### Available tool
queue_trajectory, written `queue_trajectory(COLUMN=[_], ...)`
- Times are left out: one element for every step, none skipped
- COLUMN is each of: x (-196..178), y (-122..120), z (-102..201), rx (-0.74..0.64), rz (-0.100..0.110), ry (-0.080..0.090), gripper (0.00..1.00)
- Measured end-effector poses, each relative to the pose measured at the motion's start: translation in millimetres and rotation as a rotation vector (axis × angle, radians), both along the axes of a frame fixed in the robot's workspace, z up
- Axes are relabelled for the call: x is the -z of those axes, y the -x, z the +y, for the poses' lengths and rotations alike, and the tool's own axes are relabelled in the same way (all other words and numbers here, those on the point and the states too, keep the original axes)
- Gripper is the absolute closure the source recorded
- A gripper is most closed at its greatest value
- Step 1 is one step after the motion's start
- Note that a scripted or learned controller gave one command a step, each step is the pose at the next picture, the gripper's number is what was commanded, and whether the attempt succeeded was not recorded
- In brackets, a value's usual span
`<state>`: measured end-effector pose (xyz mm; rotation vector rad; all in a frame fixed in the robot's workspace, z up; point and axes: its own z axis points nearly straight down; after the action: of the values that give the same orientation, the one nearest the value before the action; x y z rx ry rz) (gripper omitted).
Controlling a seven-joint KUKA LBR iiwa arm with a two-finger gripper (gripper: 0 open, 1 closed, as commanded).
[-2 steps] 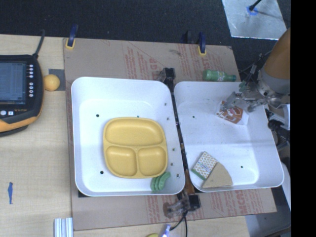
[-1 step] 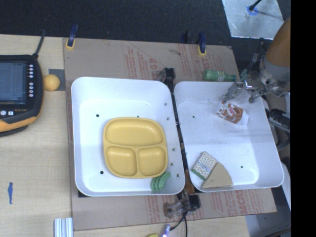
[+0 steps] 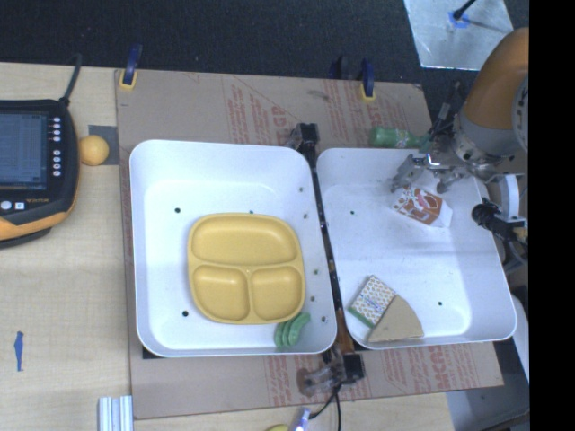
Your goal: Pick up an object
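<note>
A small white packet with red-brown print point(image 3: 420, 206) lies in the right bin point(image 3: 467, 268), near its far right corner. My gripper point(image 3: 424, 178) hangs just over the packet's far edge, its fingers spread open, and nothing sits between them. At the right bin's near edge rest a green-and-white patterned sachet point(image 3: 371, 299) and a tan wedge point(image 3: 397, 322). The left bin point(image 3: 162, 241) holds a yellow divided plate point(image 3: 245, 268) and a small green object point(image 3: 292, 330) at its near right corner.
A green item point(image 3: 392, 137) lies on the cardboard just beyond the right bin. A teach pendant point(image 3: 31, 169) and an orange ball point(image 3: 92, 149) sit on the bench at far left. Clamps point(image 3: 366, 77) pin the cardboard's far edge.
</note>
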<state>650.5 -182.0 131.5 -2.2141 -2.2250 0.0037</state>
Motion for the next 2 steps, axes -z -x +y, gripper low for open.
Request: queue_trajectory(x=[20.6, 37.6], y=[20.0, -6.8], z=[-30.3, -29.7], rx=[0.002, 0.001], rz=[0.0, -0.004], ry=[0.001, -0.001], gripper=[0.0, 0.0])
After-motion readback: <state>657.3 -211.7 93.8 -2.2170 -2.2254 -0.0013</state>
